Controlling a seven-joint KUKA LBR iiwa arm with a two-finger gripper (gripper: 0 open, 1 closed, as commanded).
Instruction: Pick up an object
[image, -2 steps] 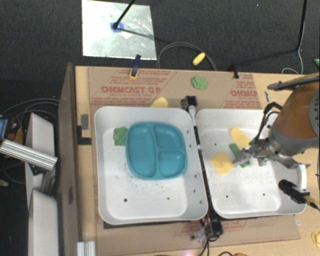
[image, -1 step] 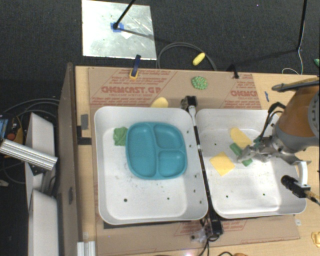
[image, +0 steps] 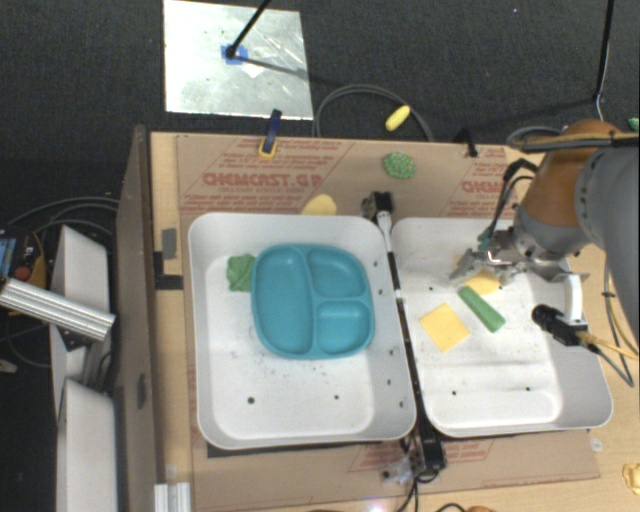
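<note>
Red print reading "CHEMCAST GP" stands on the brown cardboard sheet (image: 290, 170) under the bins, well to the left of the gripper (image: 478, 262); a second red imprint just above the gripper is cut off and unreadable.

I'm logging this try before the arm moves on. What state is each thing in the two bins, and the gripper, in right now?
Blue divided plate: flat, upright, in the left bin.
Green piece: lying at the plate's left edge.
Yellow square: lying flat in the right bin.
Green block: lying on the bin floor, beside the square.
Gripper: low over the right bin, above a small yellow piece; hold unclear.
</note>
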